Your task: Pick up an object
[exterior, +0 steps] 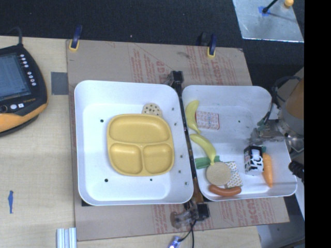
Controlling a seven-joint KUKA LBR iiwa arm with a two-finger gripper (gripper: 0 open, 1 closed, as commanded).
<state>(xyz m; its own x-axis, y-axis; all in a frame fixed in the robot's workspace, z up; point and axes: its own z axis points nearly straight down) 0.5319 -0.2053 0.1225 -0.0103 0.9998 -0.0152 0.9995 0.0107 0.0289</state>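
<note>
- Two shallow white bins side by side on the bench: left bin [93,138] and right bin [227,89].
- Gripper [265,133] over the right bin's right edge, at the end of the arm reaching in from the right. Open or closed: cannot tell from this view. Nothing seen held.
- Nearest candidate: black-and-white carton [253,160], just below the gripper in the view and slightly to its left. Long axis roughly up-down in the view.
- Orange carrot [268,170] just beside the carton on its right, long axis nearly parallel to it. Likely risk: catching the carrot on descent.
- Judged next move: short shift toward the view's bottom edge, then descent onto the carton.
- Other right bin contents: upper banana [192,115] and lower banana [204,144] along the left wall, pink patterned wafer [207,120], green piece [202,162], round tan disc [219,173], sausage [225,191] at the near wall.
- Left bin contents: yellow divided plate [140,143], with a small cookie [151,108] touching its far rim. Well apart from the gripper.
</note>
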